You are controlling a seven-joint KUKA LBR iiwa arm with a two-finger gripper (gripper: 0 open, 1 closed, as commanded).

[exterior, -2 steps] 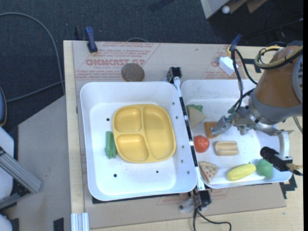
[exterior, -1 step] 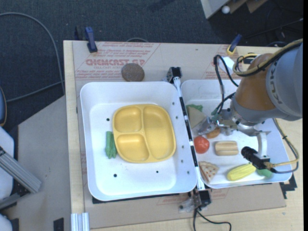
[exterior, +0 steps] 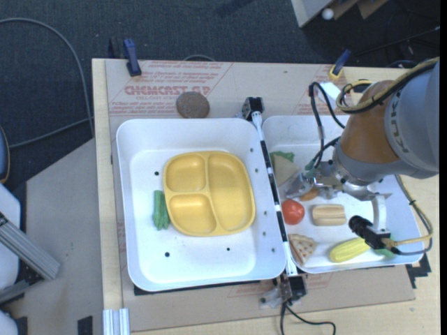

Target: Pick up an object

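My gripper (exterior: 304,185) hangs low in the right bin (exterior: 401,257), just above a red tomato (exterior: 293,212). Beside the tomato lie a tan bread roll (exterior: 328,215), a yellow corn cob (exterior: 349,250) and a pizza slice (exterior: 302,246). A green leafy piece (exterior: 282,160) lies at the bin's back left, and something orange (exterior: 309,195) peeks out under the gripper. The left bin (exterior: 133,187) holds a yellow sectioned plate (exterior: 208,191) and a green pea pod (exterior: 160,210).
A brown round disc (exterior: 193,105) rests on the cardboard behind the left bin. Blue clamps (exterior: 130,56) hold the board at the back. Black cables (exterior: 318,117) loop over the right bin beside the arm (exterior: 380,135).
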